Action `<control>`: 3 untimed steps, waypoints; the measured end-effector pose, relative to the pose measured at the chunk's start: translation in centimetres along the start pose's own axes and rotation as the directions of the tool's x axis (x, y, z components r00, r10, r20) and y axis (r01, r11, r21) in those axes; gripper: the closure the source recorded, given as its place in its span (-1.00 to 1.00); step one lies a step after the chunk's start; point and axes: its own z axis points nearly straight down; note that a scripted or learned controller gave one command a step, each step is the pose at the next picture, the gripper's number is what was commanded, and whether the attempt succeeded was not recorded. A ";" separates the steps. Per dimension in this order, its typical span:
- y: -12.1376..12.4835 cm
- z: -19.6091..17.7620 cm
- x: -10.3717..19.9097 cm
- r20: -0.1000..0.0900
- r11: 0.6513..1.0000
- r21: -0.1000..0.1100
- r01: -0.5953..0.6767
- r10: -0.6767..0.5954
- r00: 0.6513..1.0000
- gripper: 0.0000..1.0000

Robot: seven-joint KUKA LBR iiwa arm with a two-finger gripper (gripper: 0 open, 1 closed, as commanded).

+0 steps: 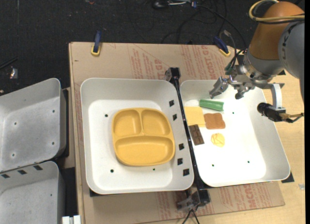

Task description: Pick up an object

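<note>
The right bin (252, 169) holds a green cylinder-like piece (211, 104), a pale yellow flat square (193, 116), a brown toast-like square (214, 121), a dark brown bar (196, 135) and a small yellow piece (218, 139). My gripper (227, 90) hangs over the bin's far left part, just above and to the right of the green piece. Its two fingers (216, 88) are spread apart with nothing between them.
The left bin (97, 169) carries a yellow divided tray (143, 136). A black divider (183, 121) runs between the bins. Grey lids (29, 116) lie to the left of the bench. A black fitting with a cable (271, 112) sits at the right bin's far right edge.
</note>
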 end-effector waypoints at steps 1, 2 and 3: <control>0.9 4.8 0.5 0.000 1.000 -0.001 0.001 -0.001 1.000 -1.00; 0.9 3.5 0.5 0.001 1.000 -0.005 0.002 -0.002 1.000 1.00; 0.2 -2.0 1.1 0.001 1.000 -0.007 0.000 0.000 1.000 1.00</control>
